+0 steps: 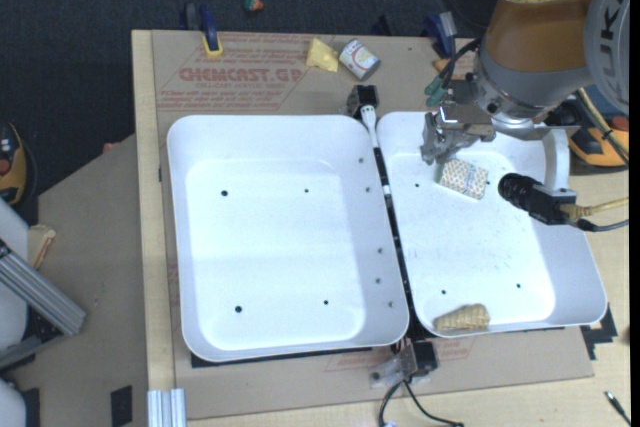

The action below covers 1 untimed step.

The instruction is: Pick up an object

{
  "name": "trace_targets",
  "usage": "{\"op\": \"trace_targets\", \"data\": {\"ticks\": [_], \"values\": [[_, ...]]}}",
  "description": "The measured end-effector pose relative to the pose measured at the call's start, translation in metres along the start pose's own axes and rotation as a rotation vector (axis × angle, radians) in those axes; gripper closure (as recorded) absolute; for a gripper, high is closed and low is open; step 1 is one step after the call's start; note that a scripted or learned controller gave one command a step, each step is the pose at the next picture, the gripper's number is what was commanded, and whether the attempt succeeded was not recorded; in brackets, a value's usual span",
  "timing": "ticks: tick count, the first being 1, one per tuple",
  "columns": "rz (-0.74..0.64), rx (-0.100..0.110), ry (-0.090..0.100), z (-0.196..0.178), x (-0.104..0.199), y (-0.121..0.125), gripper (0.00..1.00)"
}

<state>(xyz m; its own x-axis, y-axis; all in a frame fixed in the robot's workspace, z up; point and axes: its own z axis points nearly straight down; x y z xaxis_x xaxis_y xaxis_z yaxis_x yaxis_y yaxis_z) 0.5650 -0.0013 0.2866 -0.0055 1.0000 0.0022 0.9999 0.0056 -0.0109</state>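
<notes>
My gripper [438, 147] hangs over the back of the right bin [560, 300], close to the wall between the two bins. A small white pad with a dotted pattern [464, 179] lies in the bin just to the gripper's front right, touching or nearly touching its tip. I cannot tell whether the pad is held. A tan, wedge-shaped object [462, 318] rests against the right bin's front rim, well away from the gripper.
The left bin [190, 235] stands beside the right one. On the board behind the bins lie a yellow scrap [322, 55] and a small white box [358, 59]. A black cylinder with a cable [530, 195] juts over the right bin's right half.
</notes>
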Motion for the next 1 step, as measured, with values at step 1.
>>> {"op": "trace_targets", "data": {"ticks": [1], "values": [[0.004,-0.020,0.000,-0.0948,0.0048,-0.0886,1.00]]}}
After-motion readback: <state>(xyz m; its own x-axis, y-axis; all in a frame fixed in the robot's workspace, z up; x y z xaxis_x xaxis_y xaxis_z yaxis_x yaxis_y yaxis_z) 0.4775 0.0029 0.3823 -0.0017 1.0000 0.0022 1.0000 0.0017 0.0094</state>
